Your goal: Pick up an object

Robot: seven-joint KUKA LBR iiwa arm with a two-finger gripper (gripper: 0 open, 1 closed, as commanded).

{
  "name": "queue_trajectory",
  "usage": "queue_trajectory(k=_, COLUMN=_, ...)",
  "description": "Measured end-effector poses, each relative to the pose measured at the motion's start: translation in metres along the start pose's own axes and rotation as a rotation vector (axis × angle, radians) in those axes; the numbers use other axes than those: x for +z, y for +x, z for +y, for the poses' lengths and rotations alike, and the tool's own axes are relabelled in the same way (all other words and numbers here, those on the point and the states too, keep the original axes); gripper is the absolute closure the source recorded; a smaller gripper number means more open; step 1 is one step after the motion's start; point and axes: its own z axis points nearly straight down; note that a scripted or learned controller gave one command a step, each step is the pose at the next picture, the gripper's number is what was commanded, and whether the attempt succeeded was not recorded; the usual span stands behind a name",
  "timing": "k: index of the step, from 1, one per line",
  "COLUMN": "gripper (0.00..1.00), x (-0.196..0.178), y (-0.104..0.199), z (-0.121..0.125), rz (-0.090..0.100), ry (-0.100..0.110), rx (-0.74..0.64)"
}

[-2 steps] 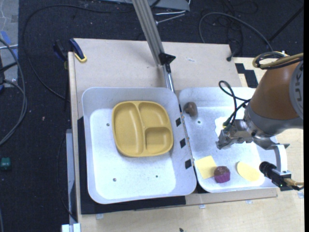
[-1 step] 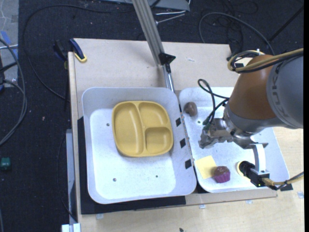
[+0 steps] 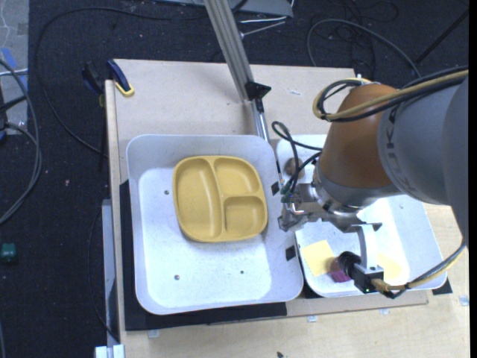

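A pale yellow square block (image 3: 316,257) is seen lying flat in the right bin (image 3: 421,230), just below the gripper (image 3: 326,216) in the view. No long axis can be made out, and a small purple piece (image 3: 339,275) beside it is partly covered. The gripper is largely hidden under the wrist, so whether it is open or closed cannot be told. Well off toward the view's left, a smooth yellow divided plate (image 3: 220,198) with rounded corners is set in the left bin (image 3: 149,259).

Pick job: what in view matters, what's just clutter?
Job: arm; yellow divided plate in left bin; yellow square and purple item in right bin.
Lying about: blue-yellow clamp on bench; metal pole; floor cables.
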Motion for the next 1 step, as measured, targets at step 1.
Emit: queue_trajectory(k=1, gripper=1.00, x=-0.0062, y=0.0528, z=0.0027, rz=-0.001, ry=0.000, rx=0.001)
